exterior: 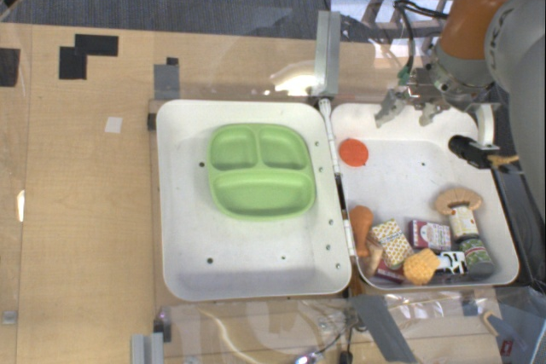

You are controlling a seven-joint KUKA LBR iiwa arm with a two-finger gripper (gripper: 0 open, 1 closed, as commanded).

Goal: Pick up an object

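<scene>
The loose objects lie in the right bin (426, 156), most of them heaped along its near edge. An orange disc (354, 152) sits alone on the bin floor toward the far left corner, well apart from the heap. In the heap, an orange carrot-like piece (362, 226) lies against the bin's left wall, a yellow patterned packet (392, 243) just beside it, then a yellow ball (420, 267), a dark red box (430, 234) and a small jar (464, 222). The end effector (409, 109) hangs above the bin's far rim, released, fingers spread and grasping nothing. The left bin (183, 209) holds a green divided plate (260, 170). Both bins rest on the bench (77, 209).
</scene>
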